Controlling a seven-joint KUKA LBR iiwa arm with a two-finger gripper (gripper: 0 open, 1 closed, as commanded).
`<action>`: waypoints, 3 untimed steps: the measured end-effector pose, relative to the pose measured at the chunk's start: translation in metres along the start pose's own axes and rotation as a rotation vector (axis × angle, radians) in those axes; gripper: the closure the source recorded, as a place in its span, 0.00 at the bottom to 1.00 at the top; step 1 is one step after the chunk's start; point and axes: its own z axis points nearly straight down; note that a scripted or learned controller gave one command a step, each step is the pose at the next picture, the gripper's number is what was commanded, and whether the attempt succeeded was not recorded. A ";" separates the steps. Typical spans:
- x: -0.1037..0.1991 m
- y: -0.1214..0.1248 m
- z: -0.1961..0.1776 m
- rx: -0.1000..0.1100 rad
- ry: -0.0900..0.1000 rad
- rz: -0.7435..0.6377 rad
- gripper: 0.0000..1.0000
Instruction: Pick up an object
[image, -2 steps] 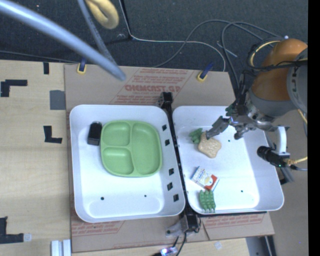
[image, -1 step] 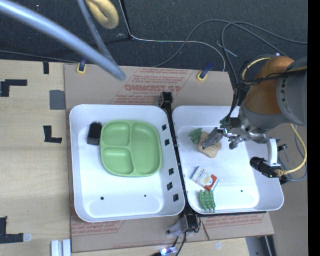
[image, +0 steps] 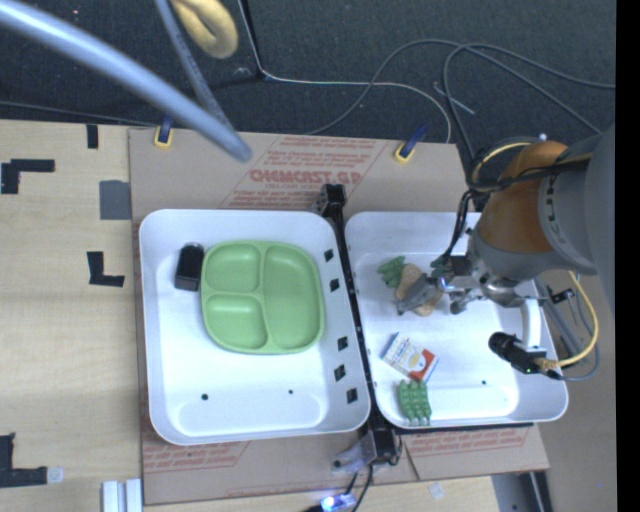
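**Meanwhile, gripper low among right-bin clutter**

Low in the right bin (image: 520, 395), the gripper (image: 443, 290) sat against a tan object (image: 412, 292), a green toy (image: 392, 268) at its 10 o'clock. Whether anything sat between its fingers could not be told. A small carton (image: 409, 357) and green block (image: 414, 400) lay toward 6 o'clock. The left bin (image: 240, 410) held a green divided plate (image: 263, 296) with a black object (image: 189, 267) at its 9 o'clock.

Arm: grey, orange band above wrist, reaching in from the right
Gripper (image: 447, 285): low, pointing left
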 end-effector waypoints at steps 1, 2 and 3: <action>0.000 0.000 0.022 -0.004 -0.001 -0.001 0.00; 0.000 0.001 0.010 -0.007 -0.003 -0.002 1.00; 0.006 -0.007 -0.044 -0.008 0.000 -0.001 1.00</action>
